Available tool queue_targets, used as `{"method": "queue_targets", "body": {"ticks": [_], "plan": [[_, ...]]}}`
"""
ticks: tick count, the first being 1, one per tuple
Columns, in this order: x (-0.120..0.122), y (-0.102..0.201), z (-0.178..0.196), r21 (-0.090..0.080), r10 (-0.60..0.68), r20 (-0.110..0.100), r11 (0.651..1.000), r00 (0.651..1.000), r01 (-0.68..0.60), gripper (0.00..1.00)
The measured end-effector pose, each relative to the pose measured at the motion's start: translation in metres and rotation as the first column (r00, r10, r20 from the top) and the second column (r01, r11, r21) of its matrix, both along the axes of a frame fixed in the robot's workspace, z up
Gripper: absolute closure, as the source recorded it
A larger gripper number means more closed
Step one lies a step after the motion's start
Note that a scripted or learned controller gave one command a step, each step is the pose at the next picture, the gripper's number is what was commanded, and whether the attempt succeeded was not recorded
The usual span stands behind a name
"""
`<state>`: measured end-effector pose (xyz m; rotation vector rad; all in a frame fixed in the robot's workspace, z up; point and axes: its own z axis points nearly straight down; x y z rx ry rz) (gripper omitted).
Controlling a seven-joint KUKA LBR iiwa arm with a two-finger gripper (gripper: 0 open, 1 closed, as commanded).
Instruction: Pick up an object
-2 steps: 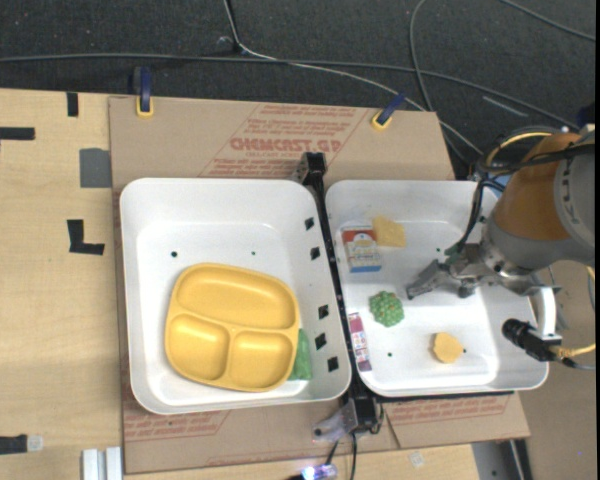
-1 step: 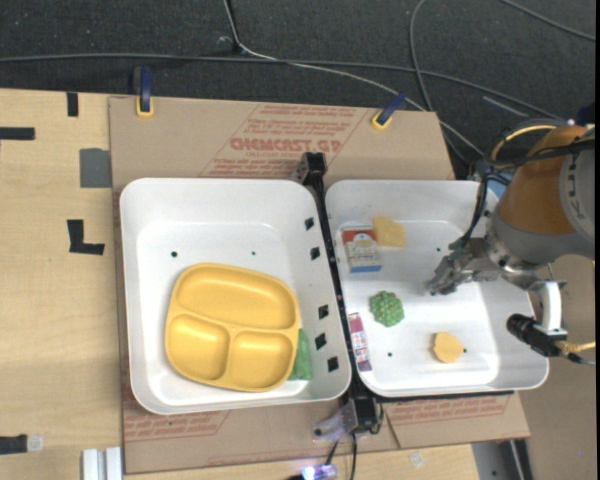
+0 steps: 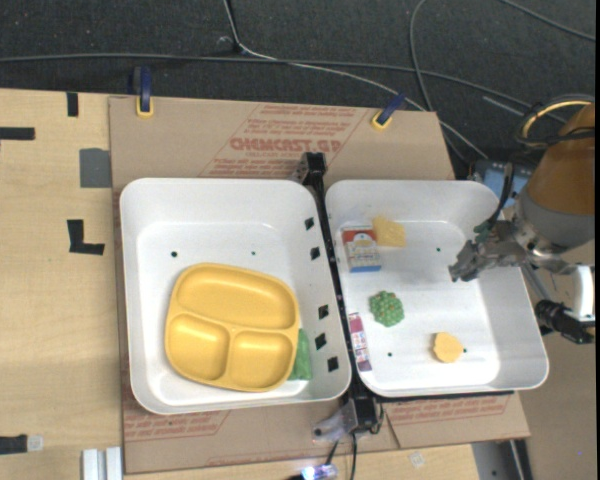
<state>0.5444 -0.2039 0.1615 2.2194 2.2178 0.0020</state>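
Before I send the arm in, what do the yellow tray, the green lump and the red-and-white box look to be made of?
Yellow tray: apparently moulded plastic, smooth with a soft sheen and rounded compartments.
Green lump: bumpy and matte, possibly rubber or soft plastic; too small to be sure.
Red-and-white box: probably printed cardboard, with flat faces and square edges.
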Motion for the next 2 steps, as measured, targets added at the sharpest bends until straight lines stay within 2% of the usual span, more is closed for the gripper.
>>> {"method": "queue_targets", "body": {"ticks": [1,2], "plan": [[0.011,0.004,0.053,0.000,0.003,0.001,1.000,1.000,-0.003,1.00],[0.012,0.004,0.077,0.001,0.002,-0.002,1.000,1.000,-0.002,1.00]]}}
